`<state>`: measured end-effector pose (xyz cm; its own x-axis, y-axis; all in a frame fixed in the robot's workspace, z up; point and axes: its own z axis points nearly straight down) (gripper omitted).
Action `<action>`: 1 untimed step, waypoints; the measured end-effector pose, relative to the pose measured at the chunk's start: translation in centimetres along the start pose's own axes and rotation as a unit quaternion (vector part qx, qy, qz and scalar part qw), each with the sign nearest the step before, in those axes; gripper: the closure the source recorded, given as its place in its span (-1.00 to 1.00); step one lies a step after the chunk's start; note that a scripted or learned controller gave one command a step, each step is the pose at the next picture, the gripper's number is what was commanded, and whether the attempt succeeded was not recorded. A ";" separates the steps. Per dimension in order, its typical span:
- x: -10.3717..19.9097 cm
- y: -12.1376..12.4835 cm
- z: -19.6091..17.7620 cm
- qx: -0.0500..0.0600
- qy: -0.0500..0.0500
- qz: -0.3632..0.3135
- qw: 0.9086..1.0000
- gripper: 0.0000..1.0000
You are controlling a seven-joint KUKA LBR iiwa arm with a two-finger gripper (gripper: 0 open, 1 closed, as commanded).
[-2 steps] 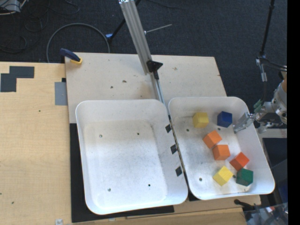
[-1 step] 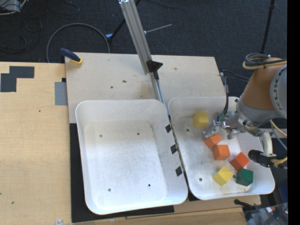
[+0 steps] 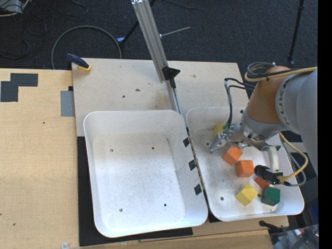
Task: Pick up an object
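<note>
Inspector: Surface and room?
Me: Pale wooden surface (image 3: 129,82), dark cabled floor (image 3: 218,25). My fingers' (image 3: 217,141) spacing: cannot tell. They're beside the orange wooden cube (image 3: 232,155), right white plastic bin (image 3: 223,211).

Dark carpet-looking floor (image 3: 218,19) up top, with a loop of black cable (image 3: 85,40) lying on it and more wires (image 3: 15,1) bunched in the far corner. A pale wooden bench (image 3: 129,82) sits well to the gripper's left, a light wood panel (image 3: 31,160) with dark cutouts further out still. An aluminium rail (image 3: 151,35) slants up (checker tag on its end). Lighting's even, no harsh shadows.
</note>
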<state>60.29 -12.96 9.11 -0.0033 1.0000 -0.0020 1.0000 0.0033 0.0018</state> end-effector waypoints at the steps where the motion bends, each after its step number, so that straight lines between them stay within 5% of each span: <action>1: 2.2 -1.9 -0.1 0.000 0.001 0.002 1.000 -1.00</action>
<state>58.37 -10.74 9.23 0.0008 1.0000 -0.0009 1.0000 -0.0008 0.0011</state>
